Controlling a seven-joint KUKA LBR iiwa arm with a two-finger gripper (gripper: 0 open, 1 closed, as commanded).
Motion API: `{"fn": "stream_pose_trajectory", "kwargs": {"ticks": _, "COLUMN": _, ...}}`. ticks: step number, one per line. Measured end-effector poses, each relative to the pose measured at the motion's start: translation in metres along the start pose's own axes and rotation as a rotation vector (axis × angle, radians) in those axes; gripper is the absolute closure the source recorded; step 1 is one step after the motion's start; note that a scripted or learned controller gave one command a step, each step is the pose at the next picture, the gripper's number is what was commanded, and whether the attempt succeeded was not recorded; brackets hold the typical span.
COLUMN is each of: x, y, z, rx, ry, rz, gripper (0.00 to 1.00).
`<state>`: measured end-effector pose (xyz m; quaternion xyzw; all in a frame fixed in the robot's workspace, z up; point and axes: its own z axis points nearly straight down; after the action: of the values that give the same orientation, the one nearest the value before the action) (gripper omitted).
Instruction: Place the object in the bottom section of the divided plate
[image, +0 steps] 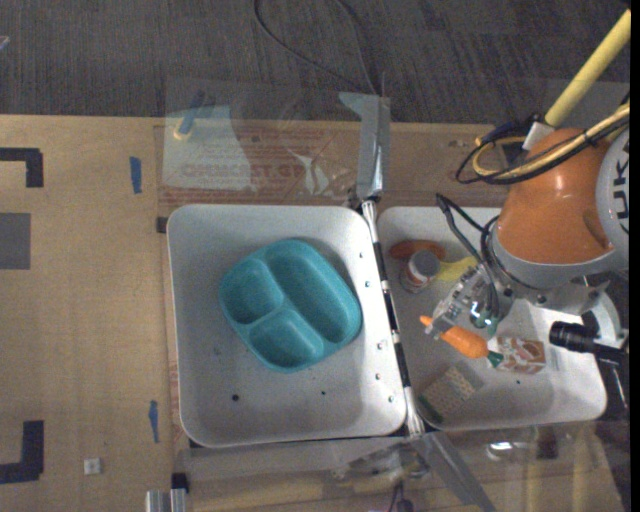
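Because the gripper (470, 312) sits low over a crowded patch of the right bin (580, 400), the likeliest failure is a poor pick: the orange carrot-shaped toy (462, 340) lies just beside and partly under the tool, and whether it is actually caught cannot be told, nor whether the tool is open or closed. If the toy is only nudged, it could slide toward the tan block (455, 385) near the bin's front edge or the printed packet (520, 354) touching its right end. A loose hold would risk a drop while crossing the ridge between the two bins.

A second risk, as I judge it, lies at the target. The teal divided plate (290, 300) rests tilted near the middle of the left bin (200, 400), so its sections do not line up squarely with the bin's edges, and a release aimed carelessly could land the toy in a wrong section or on a divider.

Reaching in from the right, the arm (555, 215) bends steeply down, its orange band above the wrist, with the tool pointing toward the right bin's left-centre. Near that bin's back-left corner sit a small cup (423, 268) and a yellow piece (458, 268).
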<state>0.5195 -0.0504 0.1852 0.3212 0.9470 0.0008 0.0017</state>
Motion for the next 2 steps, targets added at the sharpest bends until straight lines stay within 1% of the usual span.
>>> {"fn": "stream_pose_trajectory", "kwargs": {"ticks": 1, "x": 0.015, "y": 0.088, "z": -0.052, "rx": 0.0, "ry": -0.001, "rz": 0.121, "gripper": 1.0}}
{"fn": "stream_pose_trajectory", "kwargs": {"ticks": 2, "x": 0.009, "y": 0.151, "z": -0.021, "rx": -0.002, "ry": -0.003, "rz": -0.085, "gripper": 1.0}}
